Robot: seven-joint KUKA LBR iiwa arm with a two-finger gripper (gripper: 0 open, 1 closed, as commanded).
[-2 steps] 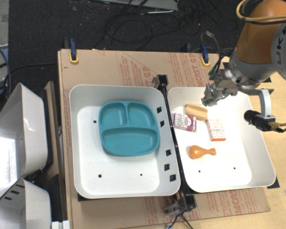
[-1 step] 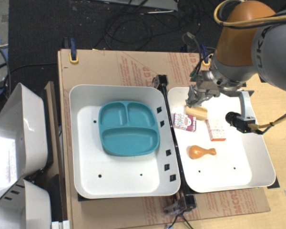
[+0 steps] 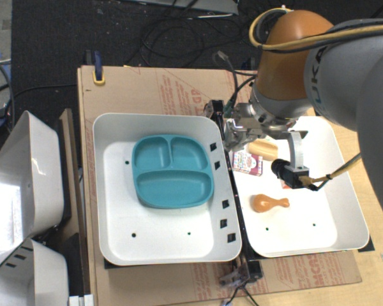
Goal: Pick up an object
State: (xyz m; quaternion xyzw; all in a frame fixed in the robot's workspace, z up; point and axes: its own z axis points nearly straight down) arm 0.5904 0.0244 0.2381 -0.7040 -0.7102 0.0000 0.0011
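The right bin (image 3: 345,231) holds an orange toy drumstick (image 3: 269,203), a pink-and-white packet (image 3: 246,162), a tan bread-like piece (image 3: 263,148) and a small red item (image 3: 285,183) partly hidden by a black part of the arm. My gripper (image 3: 242,127) hangs over the bin's far left corner, just above the packet and the tan piece. The wrist and cabling cover its fingertips. In the left bin (image 3: 115,234) lies a teal divided plate (image 3: 173,172).
The arm's big grey body and orange band (image 3: 293,34) cover the right bin's far side. Cardboard (image 3: 159,88) lies under both bins. Spare white bins (image 3: 22,183) stand at the left, and cables run across the dark floor behind.
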